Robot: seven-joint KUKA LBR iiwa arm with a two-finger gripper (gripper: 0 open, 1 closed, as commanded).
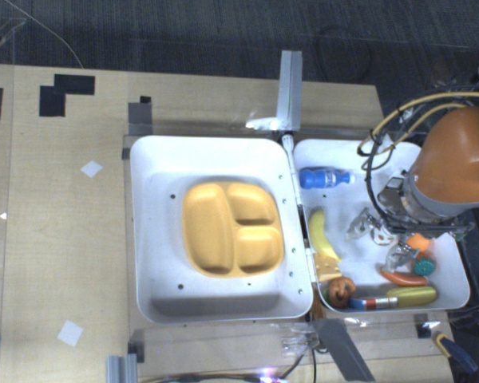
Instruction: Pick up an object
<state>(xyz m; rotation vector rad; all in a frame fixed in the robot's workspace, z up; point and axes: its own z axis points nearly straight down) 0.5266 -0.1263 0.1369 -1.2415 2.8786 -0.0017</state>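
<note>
The arm is reaching in over the right bin (461, 294), with the gripper (387, 242) hanging low among the small things there; the metal parts are showing at its tip, but whether the jaws are spread or pressed together cannot be told from this slant. Nothing is visibly sitting between them, so the step in hand looks like the approach or descent before a grasp, not yet a lift.

The pickable things are all lying in that right bin: a blue bottle (322, 179) near the far wall, a banana (322, 236) along the left wall, a reddish apple (340, 290) at the near corner, a marker (375, 302) and a yellow-green tube (412, 295) along the near wall, a red sausage-shaped piece (402, 277), and an orange and teal toy (420, 255) just beside the gripper. The left bin (148, 214) is holding a yellow divided plate (231, 228).

The next move probably calls for settling squarely over one thing, likely the toy or the red piece, closing and rising.
</note>
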